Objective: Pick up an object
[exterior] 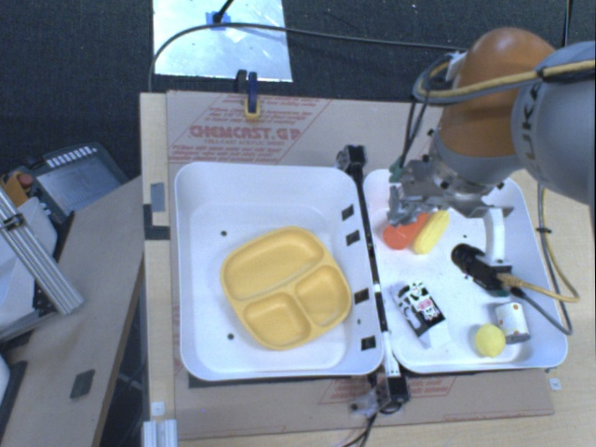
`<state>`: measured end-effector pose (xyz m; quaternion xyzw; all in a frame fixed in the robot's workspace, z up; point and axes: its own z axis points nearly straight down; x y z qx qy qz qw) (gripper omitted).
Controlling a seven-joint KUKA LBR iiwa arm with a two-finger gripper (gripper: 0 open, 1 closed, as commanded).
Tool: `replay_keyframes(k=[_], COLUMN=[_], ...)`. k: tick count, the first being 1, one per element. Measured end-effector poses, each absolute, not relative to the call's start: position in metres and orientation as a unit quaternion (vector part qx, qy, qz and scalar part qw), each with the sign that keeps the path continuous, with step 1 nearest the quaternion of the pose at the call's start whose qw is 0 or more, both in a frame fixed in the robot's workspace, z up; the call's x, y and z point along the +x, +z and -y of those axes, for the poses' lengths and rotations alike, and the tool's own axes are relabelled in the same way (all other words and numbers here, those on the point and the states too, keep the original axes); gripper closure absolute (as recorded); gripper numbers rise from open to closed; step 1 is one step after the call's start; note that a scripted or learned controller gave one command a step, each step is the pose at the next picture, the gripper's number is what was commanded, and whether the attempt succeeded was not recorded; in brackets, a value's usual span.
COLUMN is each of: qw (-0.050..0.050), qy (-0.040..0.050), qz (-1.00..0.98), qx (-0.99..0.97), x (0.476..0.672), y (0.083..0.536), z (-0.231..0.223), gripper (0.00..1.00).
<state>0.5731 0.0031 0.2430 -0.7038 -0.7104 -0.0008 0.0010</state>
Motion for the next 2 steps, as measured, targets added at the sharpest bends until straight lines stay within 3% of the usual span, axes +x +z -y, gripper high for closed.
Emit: replay_keyframes(k=[2], qw=[0.001], qy=[-0.0012], qz=[0.711], qx=[-0.704], x=[0.555], y=[0.232], z=[-0.095], gripper=[1.0])
